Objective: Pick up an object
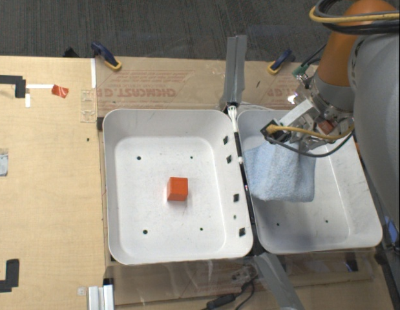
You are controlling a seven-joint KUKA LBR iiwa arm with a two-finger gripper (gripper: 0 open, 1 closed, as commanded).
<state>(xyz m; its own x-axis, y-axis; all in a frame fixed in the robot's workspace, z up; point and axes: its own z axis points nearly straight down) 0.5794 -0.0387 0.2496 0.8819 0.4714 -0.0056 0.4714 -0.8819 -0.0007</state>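
two shallow white bins sit side by side on the bench. the left bin [122,173] holds a single small red block [178,189], lying flat near the middle of its floor, a little toward the near side, well apart from every wall. a few small dark holes dot the floor around the block.

the right bin [342,231] holds a pale blue cloth [278,172], which lies bunched in the far left part of that bin, close to the divider between the two bins. its top edge runs up under the arm's wrist.

the gripper [302,136] hangs over the far part of the right bin, right at the top edge of the cloth, with yellow and black cables looped around it. whether it is open or closed cannot be told here, nor whether it has hold of the cloth.

the grey arm [380,108], with its orange band, comes in from the right and covers the right bin's far right corner.
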